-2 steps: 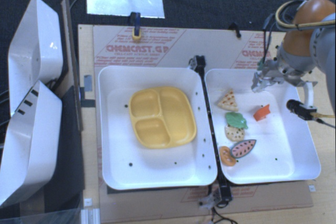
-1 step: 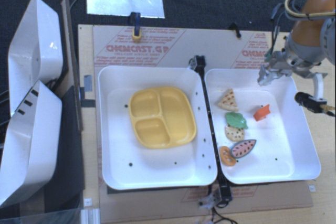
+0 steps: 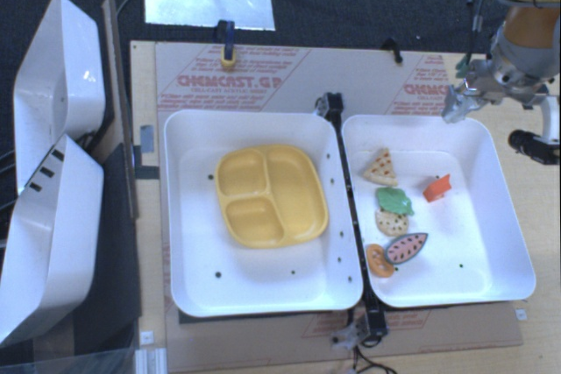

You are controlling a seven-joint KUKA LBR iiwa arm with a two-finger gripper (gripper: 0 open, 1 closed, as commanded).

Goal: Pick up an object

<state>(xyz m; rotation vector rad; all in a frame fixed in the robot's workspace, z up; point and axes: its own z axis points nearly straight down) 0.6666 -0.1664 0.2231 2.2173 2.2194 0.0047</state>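
i see the gripper [image 3: 458,103] above the far right corner of the right bin [image 3: 504,215], approx. over its rim. i cannot tell its state from here. nearest object is the orange piece [image 3: 437,187], which lies toward the near side and a bit left of the gripper, apart from the other food toys near the left wall.

The clear sheet [image 3: 263,79] covering the bench under the two bins carries red print. Along its far edge, beyond the left bin [image 3: 188,215], the brand reads "CHEMCAST GP". Near the far right corner a second, partly cut-off print shows "CHEMC". Smaller red lines beside both are too fine to read.
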